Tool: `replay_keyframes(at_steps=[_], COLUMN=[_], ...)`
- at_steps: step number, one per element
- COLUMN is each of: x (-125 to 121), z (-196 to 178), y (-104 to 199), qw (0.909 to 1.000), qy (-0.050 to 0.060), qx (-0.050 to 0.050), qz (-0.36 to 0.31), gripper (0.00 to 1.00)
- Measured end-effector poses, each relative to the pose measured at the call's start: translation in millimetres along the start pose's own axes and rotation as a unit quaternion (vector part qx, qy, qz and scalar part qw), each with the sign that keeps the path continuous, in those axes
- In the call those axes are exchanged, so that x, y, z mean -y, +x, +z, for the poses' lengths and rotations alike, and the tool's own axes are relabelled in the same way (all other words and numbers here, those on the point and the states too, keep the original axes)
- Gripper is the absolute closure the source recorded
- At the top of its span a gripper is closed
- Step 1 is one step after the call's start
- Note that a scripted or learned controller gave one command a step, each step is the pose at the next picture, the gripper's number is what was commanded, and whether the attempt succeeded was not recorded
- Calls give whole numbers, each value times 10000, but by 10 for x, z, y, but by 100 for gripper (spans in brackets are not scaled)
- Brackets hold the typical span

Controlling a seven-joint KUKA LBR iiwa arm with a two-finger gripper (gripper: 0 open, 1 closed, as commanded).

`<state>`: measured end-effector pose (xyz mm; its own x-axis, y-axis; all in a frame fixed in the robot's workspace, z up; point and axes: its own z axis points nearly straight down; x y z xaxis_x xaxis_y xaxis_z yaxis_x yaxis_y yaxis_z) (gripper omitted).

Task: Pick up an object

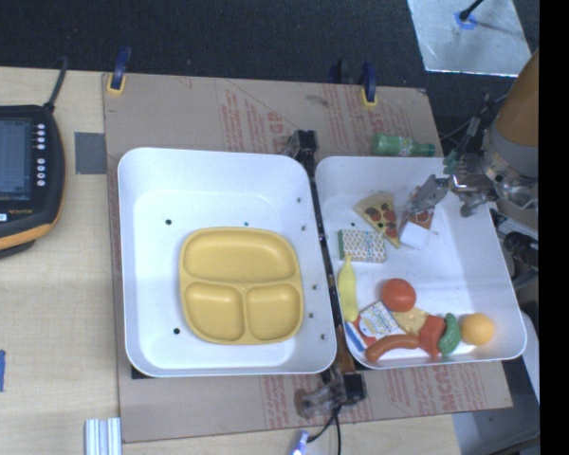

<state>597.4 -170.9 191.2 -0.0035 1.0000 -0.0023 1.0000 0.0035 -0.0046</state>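
Observation:
The right bin (474,254) holds several toy foods. A pizza slice (379,213) and a green-and-white box (362,245) lie near its middle, with a yellow banana (347,287) along the left wall. At the front lie a red tomato (397,294), a hot dog (398,348), a green pepper (451,336), an orange (476,329) and a printed packet (377,320). My gripper (425,197) reaches in from the right over the bin's back part. It sits just above a small red-and-white carton (416,228) and appears to touch the carton's top.
The left bin (152,188) carries a yellow divided plate (240,284). A green bottle (403,145) lies on the cardboard behind the right bin. A teach pendant (14,183) rests at the far left. Clamps (119,69) hold the cardboard's back edge.

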Motion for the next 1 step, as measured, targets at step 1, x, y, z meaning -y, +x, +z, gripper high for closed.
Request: replay_keyframes(at_steps=[1], x=[-607], z=[963], y=[-122], qw=[10000], qy=[-49], qx=[8], qz=[-7], gripper=[0])
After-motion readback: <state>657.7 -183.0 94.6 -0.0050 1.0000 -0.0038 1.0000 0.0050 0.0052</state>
